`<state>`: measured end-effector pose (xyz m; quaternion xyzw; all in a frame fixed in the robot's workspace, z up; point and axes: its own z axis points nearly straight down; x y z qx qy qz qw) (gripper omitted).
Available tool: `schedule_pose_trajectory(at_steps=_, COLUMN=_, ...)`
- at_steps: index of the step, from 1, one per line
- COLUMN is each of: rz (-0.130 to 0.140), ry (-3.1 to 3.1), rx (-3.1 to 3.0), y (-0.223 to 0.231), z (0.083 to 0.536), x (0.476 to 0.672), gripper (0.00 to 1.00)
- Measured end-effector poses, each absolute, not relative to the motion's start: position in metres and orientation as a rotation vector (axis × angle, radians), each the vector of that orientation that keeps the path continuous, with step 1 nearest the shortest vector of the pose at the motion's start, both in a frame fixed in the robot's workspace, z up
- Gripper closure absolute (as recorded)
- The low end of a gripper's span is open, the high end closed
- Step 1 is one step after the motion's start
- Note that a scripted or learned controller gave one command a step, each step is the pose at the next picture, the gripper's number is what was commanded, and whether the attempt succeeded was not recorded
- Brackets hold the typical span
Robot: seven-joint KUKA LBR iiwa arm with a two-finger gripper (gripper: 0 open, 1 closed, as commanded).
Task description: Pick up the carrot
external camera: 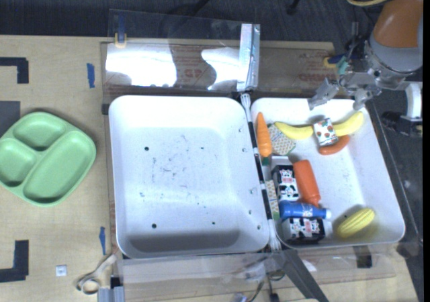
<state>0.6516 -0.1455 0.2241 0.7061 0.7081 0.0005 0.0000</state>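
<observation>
camera view, near to far: a lemon (355,221) and a bottle (304,213) crowd the right bin (386,180); the carrot (264,135) lies along its left wall, free to grasp. beyond, the gripper (345,95) hovers, fingers spread, gripping nothing.

Light wooden bench (54,240) carrying two white bins and a green plate.

The left white bin (181,109) and right white bin (376,180) sit side by side, touching along their inner edges, at the middle and right of the bench. A green divided plate (44,157) lies well apart at the left edge. A clear plastic sheet (178,59) stands behind the left bin. Black tape marks (17,69) and small blue tape strips (90,74) dot the wood.
</observation>
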Motion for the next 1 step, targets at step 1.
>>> schedule_pose_trajectory(at_steps=1, rz=0.002, ry=2.468, rx=1.943, y=-0.1424, z=0.1426, x=0.6035, gripper=0.0)
